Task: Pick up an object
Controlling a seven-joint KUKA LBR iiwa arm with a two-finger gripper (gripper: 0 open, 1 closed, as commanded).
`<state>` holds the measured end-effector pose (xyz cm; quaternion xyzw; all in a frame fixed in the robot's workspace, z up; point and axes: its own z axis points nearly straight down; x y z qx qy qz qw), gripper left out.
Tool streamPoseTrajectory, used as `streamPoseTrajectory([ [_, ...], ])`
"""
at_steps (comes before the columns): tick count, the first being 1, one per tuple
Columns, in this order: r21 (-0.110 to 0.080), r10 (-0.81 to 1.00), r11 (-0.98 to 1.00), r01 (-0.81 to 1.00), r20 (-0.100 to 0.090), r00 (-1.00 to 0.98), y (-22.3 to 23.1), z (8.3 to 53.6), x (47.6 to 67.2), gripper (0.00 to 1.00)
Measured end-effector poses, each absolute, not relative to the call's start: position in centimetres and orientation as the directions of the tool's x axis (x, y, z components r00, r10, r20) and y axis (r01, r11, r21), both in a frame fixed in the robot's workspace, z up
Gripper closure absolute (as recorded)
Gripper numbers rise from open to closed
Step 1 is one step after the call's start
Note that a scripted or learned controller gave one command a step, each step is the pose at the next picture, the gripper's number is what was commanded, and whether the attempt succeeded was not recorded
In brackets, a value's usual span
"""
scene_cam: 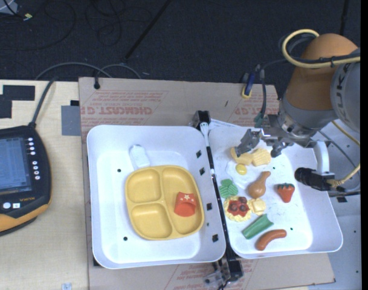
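Toy corn cob (257,157) lies near the back of the right bin (319,219), right under the jaws.
From where I stand, the gripper (264,142) hangs over that bin's back part with its dark fingers (248,142) spread fairly wide on either side of the yellow cob, nothing clasped between them; whether they touch it I cannot tell. Just in front of the cob sit a fried egg (240,169), a drumstick (259,185) and a strawberry (285,192), then a green leafy piece (228,189), a small pizza (237,208), a green pepper (257,226) and a sausage (271,238) toward the front, all crowded close together. The left bin (108,162) carries a yellow divided tray (148,189) with a red toy (185,204) in its right compartment. A pendant (17,177) rests on the worktop (63,222) well to the left.
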<state>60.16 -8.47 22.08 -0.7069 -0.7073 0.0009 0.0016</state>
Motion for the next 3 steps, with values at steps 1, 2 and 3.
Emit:
streamPoseTrajectory([
  [1,-0.005,1.000,0.000,1.000,0.002,0.000,-8.5,23.1,60.2,1.00],
  [2,0.004,1.000,0.006,1.000,0.002,-0.006,-3.0,31.1,56.6,1.00],
  [3,-0.005,1.000,0.002,1.000,0.001,-0.002,-3.3,31.5,56.7,1.00],
])
